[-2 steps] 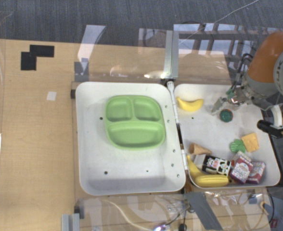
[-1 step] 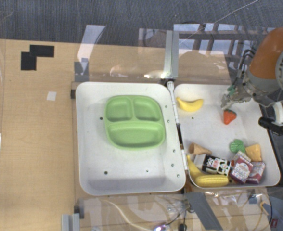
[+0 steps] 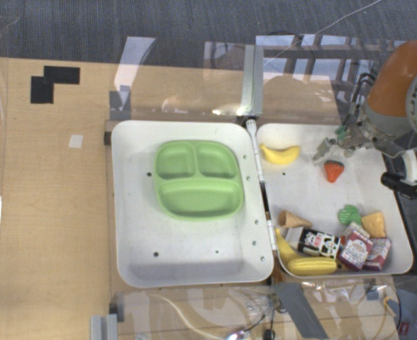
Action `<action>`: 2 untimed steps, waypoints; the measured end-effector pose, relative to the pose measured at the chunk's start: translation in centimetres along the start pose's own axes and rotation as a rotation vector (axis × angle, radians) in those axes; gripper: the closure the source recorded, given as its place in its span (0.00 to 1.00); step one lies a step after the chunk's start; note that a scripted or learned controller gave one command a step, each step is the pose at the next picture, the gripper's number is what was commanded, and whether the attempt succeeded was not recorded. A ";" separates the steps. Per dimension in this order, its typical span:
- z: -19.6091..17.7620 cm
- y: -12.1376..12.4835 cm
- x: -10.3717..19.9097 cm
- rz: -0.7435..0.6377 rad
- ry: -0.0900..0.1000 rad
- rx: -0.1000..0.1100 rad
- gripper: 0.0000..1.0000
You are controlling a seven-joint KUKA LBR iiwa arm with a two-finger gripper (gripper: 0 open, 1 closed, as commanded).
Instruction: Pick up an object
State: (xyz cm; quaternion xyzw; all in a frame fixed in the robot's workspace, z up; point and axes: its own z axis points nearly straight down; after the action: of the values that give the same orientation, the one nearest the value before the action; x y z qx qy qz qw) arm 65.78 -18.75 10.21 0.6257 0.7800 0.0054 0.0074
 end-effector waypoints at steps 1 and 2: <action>1.3 -3.5 -1.1 -0.051 0.000 0.007 0.00; 1.3 -2.0 0.5 0.013 0.001 0.007 0.00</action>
State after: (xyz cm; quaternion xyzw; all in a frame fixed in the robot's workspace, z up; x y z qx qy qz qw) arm 63.77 -18.74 8.86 0.6306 0.7761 0.0030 0.0049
